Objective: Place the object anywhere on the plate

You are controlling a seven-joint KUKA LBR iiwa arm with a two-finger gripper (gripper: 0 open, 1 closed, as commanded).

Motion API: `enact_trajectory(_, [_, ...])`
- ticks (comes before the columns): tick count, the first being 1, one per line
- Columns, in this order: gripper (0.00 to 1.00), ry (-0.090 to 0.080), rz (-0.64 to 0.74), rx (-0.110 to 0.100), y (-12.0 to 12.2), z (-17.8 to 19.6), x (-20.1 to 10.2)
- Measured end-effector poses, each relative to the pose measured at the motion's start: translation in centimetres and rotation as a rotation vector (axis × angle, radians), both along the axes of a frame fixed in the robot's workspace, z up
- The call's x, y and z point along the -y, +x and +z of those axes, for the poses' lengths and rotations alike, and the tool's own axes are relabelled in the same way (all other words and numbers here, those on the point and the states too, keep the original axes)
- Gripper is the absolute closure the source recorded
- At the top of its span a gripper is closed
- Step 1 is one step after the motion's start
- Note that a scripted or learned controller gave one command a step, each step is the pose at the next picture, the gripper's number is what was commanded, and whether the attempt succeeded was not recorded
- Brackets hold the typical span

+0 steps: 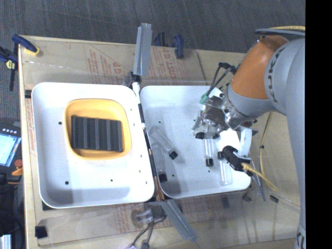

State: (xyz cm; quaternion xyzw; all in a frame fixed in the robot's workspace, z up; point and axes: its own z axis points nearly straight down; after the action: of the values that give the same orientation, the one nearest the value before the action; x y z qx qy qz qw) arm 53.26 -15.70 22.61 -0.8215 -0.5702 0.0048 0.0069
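Note:
A yellow plate with a dark ridged centre lies in the left bin. Three clear tubes with black caps lie in the right bin: one near its left wall, one just below my gripper, and one near the front right corner. My gripper hangs low over the right part of that bin, directly above the top end of the middle tube. The wrist hides how it meets the tube.
The grey arm with its orange band covers the right bin's far right side. Cables and a black fitting trail below the wrist. A metal divider stands between the bins at the back.

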Motion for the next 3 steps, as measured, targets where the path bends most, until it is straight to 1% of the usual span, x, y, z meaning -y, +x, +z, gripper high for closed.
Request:
enact_trajectory(1, [1.00, -0.002, 0.241, 0.010, 1.9, -3.6, -6.8])
enact_trajectory(2, [1.00, -0.002, 0.358, 0.013, 5.0, -3.5, -12.8])
enact_trajectory(3, [1.00, -0.002, 0.418, 0.014, 8.1, -3.5, -14.7])
